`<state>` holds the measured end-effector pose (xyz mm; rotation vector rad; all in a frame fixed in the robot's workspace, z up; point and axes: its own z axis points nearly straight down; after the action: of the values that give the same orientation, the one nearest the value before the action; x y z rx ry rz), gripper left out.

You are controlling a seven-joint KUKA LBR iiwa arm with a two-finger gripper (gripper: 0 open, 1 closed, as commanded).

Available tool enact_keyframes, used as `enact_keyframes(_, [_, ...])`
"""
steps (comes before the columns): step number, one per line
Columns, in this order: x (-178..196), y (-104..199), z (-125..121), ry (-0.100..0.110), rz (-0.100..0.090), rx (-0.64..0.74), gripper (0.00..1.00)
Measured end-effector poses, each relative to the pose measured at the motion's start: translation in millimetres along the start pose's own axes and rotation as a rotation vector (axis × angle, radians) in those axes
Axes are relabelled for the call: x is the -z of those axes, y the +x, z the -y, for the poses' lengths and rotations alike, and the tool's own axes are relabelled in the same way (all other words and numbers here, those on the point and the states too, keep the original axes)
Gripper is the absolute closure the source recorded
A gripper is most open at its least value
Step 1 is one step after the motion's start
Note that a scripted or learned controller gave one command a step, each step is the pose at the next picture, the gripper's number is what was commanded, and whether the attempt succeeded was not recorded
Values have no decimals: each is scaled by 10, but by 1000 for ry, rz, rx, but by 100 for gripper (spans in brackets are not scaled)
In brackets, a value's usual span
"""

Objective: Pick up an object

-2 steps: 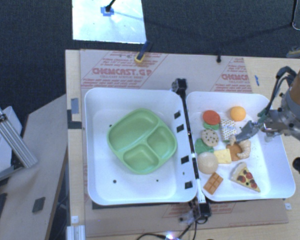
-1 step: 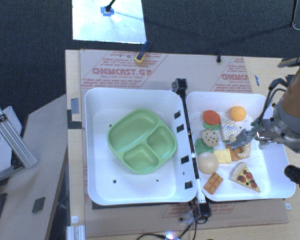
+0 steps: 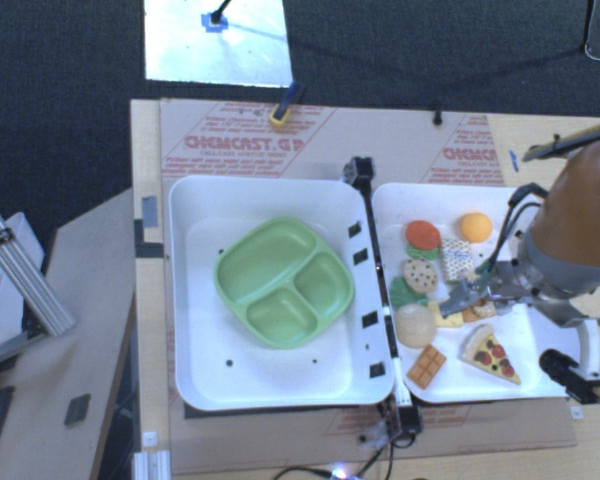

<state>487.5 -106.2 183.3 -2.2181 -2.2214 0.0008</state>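
The right bin (image 3: 540, 388) holds several toy foods: an orange ball (image 3: 475, 227), a red tomato (image 3: 423, 234), a chocolate-chip cookie (image 3: 419, 274), a checkered cracker (image 3: 458, 258), a green leaf (image 3: 403, 292), a pale round bun (image 3: 415, 326), a yellow piece (image 3: 446, 317), an orange waffle (image 3: 427, 365) and a pizza slice (image 3: 491, 353). My gripper (image 3: 464, 297) reaches in from the right and hangs low over the middle of the pile, just below the cracker and above the yellow piece. The wrist hides whatever lies directly beneath it.
A green three-compartment plate (image 3: 283, 281) lies in the left bin (image 3: 195, 368). A black divider (image 3: 372, 268) with clips runs between the bins. The arm's orange band (image 3: 585, 203) covers the right bin's right side.
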Motion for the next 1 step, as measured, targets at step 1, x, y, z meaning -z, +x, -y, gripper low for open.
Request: enact_keyframes(1, [-595, -50, -32, -2, 0, -1, 0])
